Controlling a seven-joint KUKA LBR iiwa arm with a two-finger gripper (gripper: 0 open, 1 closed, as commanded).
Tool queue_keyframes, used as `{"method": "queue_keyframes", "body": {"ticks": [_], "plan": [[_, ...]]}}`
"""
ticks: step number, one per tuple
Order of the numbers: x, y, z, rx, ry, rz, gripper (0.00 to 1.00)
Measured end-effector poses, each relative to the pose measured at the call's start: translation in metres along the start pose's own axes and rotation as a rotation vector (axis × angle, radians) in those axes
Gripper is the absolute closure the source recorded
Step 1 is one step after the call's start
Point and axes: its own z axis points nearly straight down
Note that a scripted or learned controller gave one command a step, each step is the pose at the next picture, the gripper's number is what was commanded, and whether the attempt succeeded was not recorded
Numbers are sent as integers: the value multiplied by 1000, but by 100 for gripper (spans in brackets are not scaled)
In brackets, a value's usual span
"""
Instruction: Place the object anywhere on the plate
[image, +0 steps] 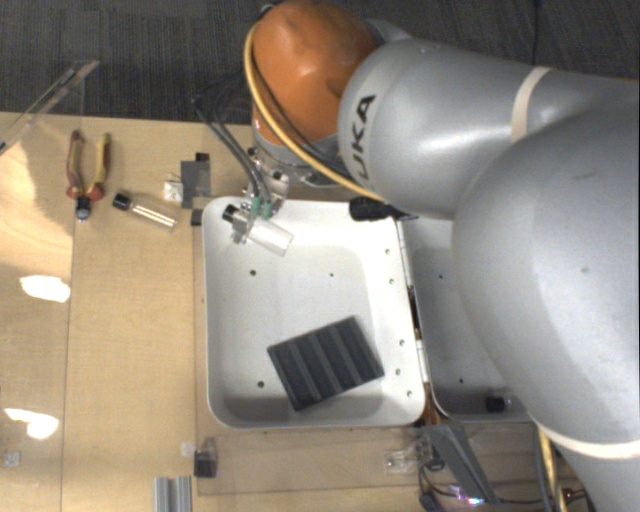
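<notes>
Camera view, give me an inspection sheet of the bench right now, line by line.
Surface: wooden bench with glare patches; two white bins side by side, left bin, right bin mostly under the arm.
Job's things: dark ribbed plate lying flat in the left bin; small clear object near that bin's top edge, under the wrist.
Clutter: pliers and a small clear tube on the bench.
Grippers: gripper over the bin's top left corner; fingers unclear.
Cables: black and yellow cables around the wrist.
Surroundings: dark floor.
</notes>
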Motion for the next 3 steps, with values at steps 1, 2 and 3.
{"method": "queue_keyframes", "body": {"ticks": [1, 2, 3], "plan": [[-1, 2, -13, -8, -5, -1, 100], [-3, 2, -35, -1, -3, -73, 100], [0, 1, -80, -3, -5, -362, 100]]}}
